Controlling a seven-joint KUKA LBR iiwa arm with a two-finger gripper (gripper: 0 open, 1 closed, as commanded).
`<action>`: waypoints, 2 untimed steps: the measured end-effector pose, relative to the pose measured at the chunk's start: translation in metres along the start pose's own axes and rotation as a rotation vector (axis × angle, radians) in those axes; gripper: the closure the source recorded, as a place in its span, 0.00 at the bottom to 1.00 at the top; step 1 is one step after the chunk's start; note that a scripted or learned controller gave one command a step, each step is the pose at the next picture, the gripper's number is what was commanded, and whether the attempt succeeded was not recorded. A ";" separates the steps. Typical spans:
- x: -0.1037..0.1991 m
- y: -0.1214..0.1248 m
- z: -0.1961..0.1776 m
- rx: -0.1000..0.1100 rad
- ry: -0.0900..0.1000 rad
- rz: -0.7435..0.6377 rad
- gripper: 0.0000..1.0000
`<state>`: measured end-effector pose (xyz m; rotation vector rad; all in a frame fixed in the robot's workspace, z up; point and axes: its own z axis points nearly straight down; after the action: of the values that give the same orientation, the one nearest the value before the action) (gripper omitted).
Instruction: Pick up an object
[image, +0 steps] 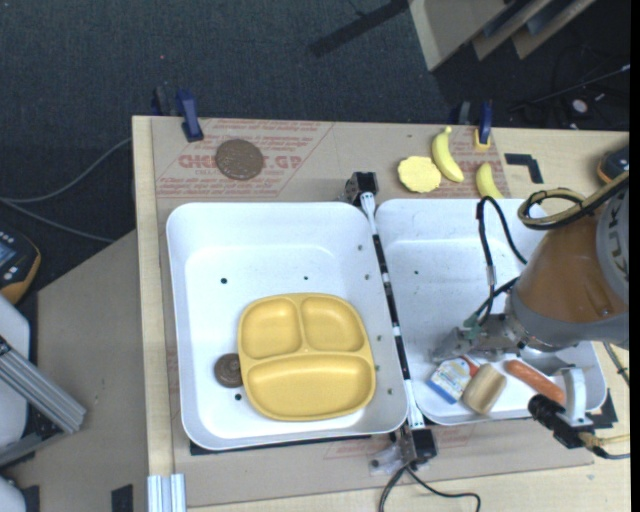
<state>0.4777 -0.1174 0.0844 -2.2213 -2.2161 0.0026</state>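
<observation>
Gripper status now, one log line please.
gripper low in right bin | beside blue-white packet, tan block | yellow divided plate in left bin

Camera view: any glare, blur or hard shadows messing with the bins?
Camera view: even, soft light; the white right bin looks bright but keeps its surface detail; the yellow divided plate casts only a faint shadow in the left bin; the arm darkens the bin floor beneath it; the pincer area looks slightly soft; edges elsewhere are sharp.

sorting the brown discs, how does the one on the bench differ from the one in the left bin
The bench disc lies fully exposed on cardboard behind the bins and looks larger. The bin disc is darker and partly tucked beside the yellow tray. Both are round, flat and brown.
</observation>
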 end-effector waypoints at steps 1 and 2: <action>-0.067 0.102 -0.012 -0.015 -0.009 -0.003 0.00; -0.105 -0.001 -0.001 0.001 0.009 0.000 0.00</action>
<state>0.4762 -0.2225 0.0849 -2.2163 -2.2113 -0.0060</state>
